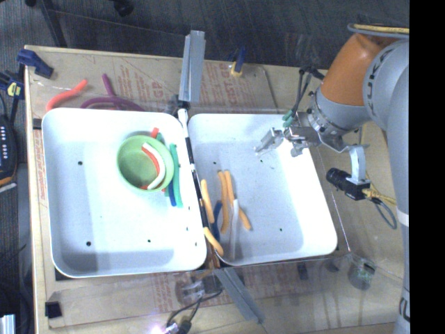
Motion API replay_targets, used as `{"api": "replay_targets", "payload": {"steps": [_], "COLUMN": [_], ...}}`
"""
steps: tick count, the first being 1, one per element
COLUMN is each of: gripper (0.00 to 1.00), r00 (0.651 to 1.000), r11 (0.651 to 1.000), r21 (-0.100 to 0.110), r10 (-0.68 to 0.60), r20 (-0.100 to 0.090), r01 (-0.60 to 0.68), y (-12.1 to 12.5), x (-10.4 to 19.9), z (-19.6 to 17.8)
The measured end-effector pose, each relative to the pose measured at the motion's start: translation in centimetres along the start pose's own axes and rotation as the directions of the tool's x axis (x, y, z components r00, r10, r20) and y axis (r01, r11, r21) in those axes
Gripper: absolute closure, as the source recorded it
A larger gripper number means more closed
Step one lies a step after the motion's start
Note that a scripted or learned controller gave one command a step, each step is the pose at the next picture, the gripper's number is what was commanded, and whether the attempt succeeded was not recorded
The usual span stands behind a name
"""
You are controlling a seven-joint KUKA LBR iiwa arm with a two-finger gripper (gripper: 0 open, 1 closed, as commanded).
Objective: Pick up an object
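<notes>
The wooden table [104,298] carries two white bins. In the right bin [306,221], orange sticks [224,193] lie at its left side. In the left bin [69,207] sits a green bowl [139,162]. Farther right, the gripper [278,139] hovers with its fingers apart, empty. Dark floor lies beyond.

The grey arm [379,82] reaches in from the right of the frame, its claw [278,141] over the upper part of the right bin [292,207]. Orange sticks [224,193] lie at that bin's left side. In the left bin [83,214] sits a green bowl [142,162], upper right
</notes>
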State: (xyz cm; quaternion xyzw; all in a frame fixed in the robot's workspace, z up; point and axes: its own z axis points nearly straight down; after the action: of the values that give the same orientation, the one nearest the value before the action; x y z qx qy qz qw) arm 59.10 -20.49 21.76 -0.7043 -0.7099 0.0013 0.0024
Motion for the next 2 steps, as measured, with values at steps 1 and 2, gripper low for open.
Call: {"api": "replay_targets", "payload": {"steps": [1,2], "gripper": [0.0,1.0], "r00": [0.994,0.994], "r11": [0.994,0.994], "r21": [0.002,0.003], "r10": [-0.107,-0.11], "r20": [0.002,0.003], "r01": [0.107,0.11], "y": [-0.3,-0.2], "x": [5.4,5.4], "z": [11.2,10.1]}}
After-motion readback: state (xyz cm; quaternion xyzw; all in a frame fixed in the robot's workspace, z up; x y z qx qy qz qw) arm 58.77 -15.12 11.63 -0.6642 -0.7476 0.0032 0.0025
